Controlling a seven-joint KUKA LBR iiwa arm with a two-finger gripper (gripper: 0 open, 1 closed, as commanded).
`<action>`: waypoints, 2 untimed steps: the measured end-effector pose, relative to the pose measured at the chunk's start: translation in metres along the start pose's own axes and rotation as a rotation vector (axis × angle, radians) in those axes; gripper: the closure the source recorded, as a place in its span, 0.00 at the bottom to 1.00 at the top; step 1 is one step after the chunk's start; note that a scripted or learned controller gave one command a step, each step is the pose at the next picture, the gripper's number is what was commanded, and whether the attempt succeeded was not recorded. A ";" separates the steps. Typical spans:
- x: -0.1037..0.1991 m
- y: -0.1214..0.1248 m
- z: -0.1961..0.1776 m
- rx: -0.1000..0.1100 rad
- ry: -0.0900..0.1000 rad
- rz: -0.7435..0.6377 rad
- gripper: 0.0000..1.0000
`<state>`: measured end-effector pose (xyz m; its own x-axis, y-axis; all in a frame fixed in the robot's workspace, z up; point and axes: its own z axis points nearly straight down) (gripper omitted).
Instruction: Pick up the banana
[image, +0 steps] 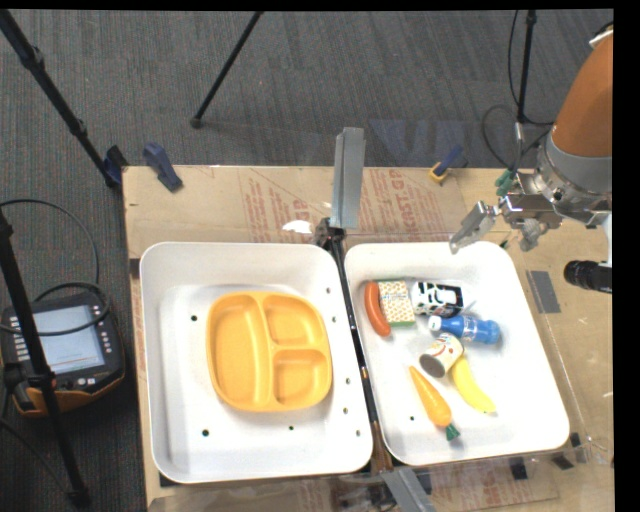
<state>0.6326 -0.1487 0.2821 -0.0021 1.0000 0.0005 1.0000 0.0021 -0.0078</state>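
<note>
My claw (470, 232) hangs above far right corner of right bin (540, 330), well apart from banana (472, 386); cannot tell its state from this angle. Banana lies in near part of right bin, touching small cup (441, 354), just beside carrot (433, 399). Blue bottle (467, 329), sausage (377, 309), patterned box (396, 301) farther back. Yellow tray (269, 351) sits in left bin (170, 300).

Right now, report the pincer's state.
Pincer: state cannot be told; it hangs above the right bin's far rim, nothing seen between its tips, away from the banana.
</note>
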 end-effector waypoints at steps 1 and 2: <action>-0.038 -0.047 0.078 0.000 0.001 -0.083 0.00; -0.043 -0.098 0.183 -0.004 0.001 -0.269 0.00</action>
<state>0.5329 -0.1921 0.0993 -0.2682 0.9633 0.0032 0.9633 0.2683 -0.0037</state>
